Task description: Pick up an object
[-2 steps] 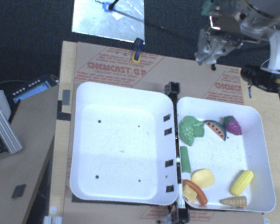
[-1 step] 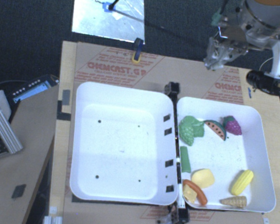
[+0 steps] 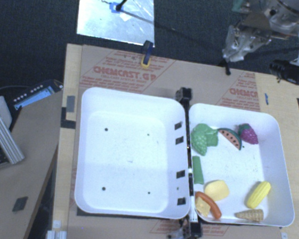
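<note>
Here our claw hangs high beyond the right bin, grip state unreadable, since its toys all wait unpicked.

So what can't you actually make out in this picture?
- Gripper, camera view: blurred and partly cut off by the top edge.
- Arm above it: cropped by the top edge.
- Yellow piece in the right bin: partly covered by the orange sausage-like toy.
- Cardboard print: partly hidden under both bins.

Yellow clamp grips the cardboard sheet.
</note>
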